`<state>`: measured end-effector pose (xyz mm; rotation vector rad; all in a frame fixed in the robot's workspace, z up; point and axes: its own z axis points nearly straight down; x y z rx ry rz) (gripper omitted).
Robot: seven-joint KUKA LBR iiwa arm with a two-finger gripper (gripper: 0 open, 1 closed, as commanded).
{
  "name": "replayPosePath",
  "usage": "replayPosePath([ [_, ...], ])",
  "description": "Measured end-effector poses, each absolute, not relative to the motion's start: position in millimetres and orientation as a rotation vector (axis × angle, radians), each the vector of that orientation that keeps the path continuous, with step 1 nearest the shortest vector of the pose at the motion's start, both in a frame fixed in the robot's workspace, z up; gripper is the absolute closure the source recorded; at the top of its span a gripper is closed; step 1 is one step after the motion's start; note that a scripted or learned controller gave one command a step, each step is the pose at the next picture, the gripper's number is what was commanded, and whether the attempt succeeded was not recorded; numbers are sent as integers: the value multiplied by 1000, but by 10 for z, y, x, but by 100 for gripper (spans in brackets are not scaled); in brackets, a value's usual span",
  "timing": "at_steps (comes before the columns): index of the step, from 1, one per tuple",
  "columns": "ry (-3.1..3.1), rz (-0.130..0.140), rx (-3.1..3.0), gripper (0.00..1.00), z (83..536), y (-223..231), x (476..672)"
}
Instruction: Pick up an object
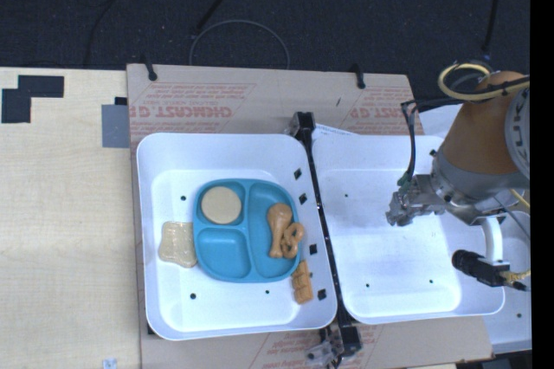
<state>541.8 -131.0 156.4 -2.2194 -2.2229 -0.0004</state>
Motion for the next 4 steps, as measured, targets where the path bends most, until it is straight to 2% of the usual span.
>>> replayPosePath([
  [2,-2224,-2,-2221,100,2549,-1257,5480],
  [4,-2222,4,-2214,100,2329,-116,5553],
])
